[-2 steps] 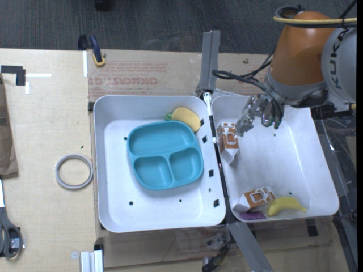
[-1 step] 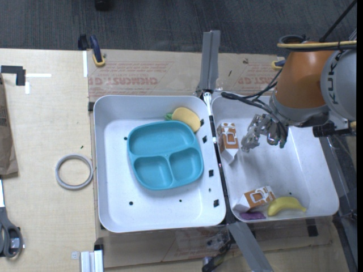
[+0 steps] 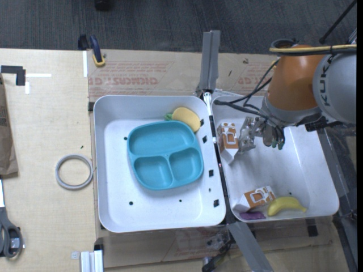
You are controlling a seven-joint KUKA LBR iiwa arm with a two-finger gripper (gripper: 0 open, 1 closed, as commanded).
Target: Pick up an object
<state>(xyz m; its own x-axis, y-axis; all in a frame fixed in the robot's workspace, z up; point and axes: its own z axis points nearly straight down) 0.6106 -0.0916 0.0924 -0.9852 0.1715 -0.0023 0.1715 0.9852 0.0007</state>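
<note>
My gripper (image 3: 247, 142): over the right bin (image 3: 306, 169), just beside the carton (image 3: 228, 136) at the bin's left wall; finger state, cannot tell. Advice: centre over the carton, descend straight. Second carton (image 3: 259, 197), banana (image 3: 285, 206), purple item (image 3: 252, 214): right bin's near edge. Left bin (image 3: 113, 203): blue tray (image 3: 165, 156), lemon (image 3: 186, 118).
</note>
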